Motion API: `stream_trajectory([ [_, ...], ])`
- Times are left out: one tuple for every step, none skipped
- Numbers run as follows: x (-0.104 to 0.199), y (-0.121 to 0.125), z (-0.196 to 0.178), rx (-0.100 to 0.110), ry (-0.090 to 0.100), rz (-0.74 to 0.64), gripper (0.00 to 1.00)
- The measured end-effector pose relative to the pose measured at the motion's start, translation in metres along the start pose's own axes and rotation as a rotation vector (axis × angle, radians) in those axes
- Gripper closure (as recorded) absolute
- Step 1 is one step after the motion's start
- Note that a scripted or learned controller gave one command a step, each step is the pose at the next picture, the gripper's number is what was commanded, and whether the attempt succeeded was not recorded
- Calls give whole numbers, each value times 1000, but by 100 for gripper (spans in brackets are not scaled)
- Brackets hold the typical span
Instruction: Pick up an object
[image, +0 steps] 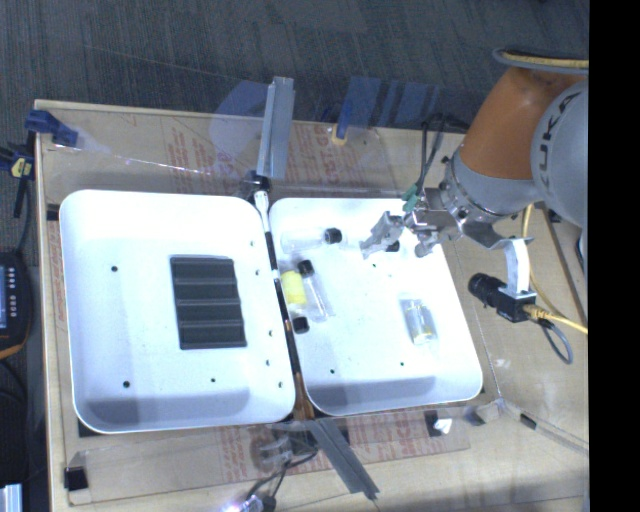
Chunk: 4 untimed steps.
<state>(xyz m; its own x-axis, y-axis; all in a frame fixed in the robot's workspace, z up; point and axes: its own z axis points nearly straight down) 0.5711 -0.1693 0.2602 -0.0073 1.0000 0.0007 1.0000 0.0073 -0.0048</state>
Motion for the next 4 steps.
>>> stream_trajectory([
  [14, 26, 139, 2, 0, -117, 0],
  [62, 49, 157, -22, -20, -141, 0],
  [66, 48, 150, -15, -12, -147, 100],
  [116, 63, 39, -4, 0, -108, 100],
])
